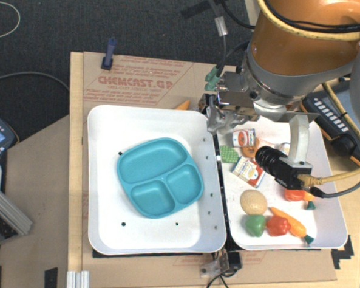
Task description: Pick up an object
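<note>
Arm (307, 51) reaches in from right, gripper (217, 119) low over the seam between the two bins, at the right bin's (330, 225) top-left corner. Grip state: can't tell, nothing seen held. Left bin (99, 166) has a teal divided plate (160, 177). Right bin has the toys: small can (245, 138), green piece (228, 154), carton (247, 170), potato (253, 202), green pepper (255, 224), red pepper (277, 225), carrot (291, 220).
</note>
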Tool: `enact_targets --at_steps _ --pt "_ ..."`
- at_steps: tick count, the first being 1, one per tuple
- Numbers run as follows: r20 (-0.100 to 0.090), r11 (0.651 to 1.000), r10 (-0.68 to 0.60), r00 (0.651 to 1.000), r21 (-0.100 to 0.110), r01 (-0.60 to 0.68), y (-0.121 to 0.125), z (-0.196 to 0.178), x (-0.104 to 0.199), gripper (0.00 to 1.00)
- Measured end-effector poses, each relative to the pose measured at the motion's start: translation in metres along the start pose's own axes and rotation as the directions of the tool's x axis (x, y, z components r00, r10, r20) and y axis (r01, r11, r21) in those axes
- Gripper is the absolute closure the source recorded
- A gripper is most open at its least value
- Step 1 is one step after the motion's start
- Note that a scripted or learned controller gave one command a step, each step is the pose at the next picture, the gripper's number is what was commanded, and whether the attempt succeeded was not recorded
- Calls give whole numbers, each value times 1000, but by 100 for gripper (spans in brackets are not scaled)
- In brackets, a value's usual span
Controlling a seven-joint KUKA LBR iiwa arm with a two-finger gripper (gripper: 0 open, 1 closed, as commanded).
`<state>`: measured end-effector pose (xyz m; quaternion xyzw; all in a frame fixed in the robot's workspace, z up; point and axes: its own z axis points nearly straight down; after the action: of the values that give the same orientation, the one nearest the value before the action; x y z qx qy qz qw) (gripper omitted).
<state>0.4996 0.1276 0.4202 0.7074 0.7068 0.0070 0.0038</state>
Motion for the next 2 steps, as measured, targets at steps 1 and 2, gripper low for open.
enact_targets --at_steps 1,2 --pt "4 1000 -2 1000 11 2 0 -3 2 100" --pt "0 1000 -9 1000 8 9 6 -49 68 100"
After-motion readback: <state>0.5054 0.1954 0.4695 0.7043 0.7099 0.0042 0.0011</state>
